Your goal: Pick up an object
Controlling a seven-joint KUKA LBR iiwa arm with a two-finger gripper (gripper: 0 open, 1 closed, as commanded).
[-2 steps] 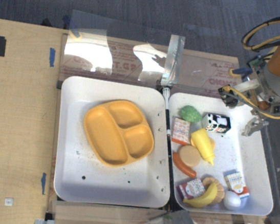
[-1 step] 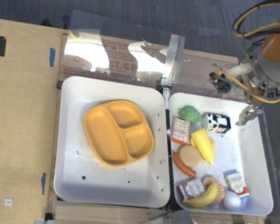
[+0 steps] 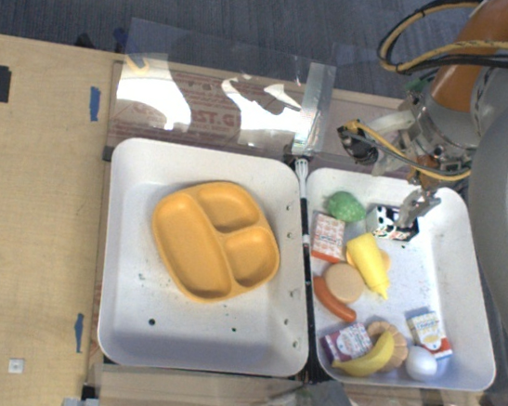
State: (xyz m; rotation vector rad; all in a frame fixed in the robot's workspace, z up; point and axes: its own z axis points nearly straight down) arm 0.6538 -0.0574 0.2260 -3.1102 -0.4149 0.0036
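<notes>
Grey tool (image 3: 414, 209) above black-and-white item (image 3: 385, 222) in right bin (image 3: 469, 275); finger state unclear.

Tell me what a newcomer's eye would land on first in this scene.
The big yellow divided plate lying alone in the left bin draws the eye first. Next comes the clutter of toy food in the right bin: a green vegetable, a yellow corn cob and a banana near the front. The grey arm's end effector hangs over that bin's far edge, beside a black-and-white item.

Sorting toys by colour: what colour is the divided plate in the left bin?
Yellow-orange plate, seen in the camera view.
</notes>
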